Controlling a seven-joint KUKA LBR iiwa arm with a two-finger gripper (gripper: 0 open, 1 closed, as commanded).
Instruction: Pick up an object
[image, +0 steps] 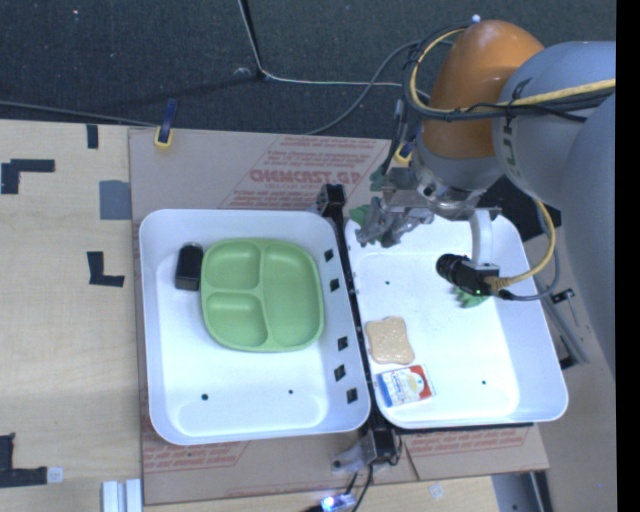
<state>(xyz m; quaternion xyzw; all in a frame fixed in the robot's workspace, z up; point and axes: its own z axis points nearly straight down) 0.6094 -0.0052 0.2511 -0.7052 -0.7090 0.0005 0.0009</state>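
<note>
Gripper over right bin's far-left corner | finger spread: cannot tell | toast slice below me | green tray lower-left

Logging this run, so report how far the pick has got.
Done: nothing lifted yet. The tan bread-like slice and the red-and-white packet lie flat in the right white bin. In hand: the hand is over that bin's far left corner. Left: grasp and lift an object.
</note>
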